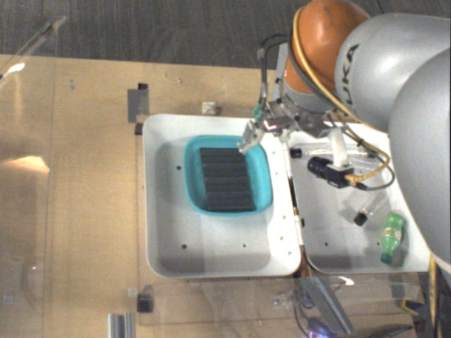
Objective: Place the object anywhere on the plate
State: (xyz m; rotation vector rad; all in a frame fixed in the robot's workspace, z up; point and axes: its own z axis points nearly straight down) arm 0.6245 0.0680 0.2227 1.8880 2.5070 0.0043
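Observation:
A dark ribbed rectangular object [225, 180] lies flat on the teal plate [192, 178] in the left bin [165, 224]. It covers most of the plate's middle. My gripper [249, 141] hangs over the plate's far right corner, just above the object's top right end. Nothing shows between the gripper's tips, and the arm's grey and orange body hides the wrist behind it.
The right bin [328, 241] holds a green bottle [392, 236] near its front right corner and a small clear bottle with a black cap [365, 214] beside it. A low wall divides the two bins. Bare white floor surrounds the plate in the left bin.

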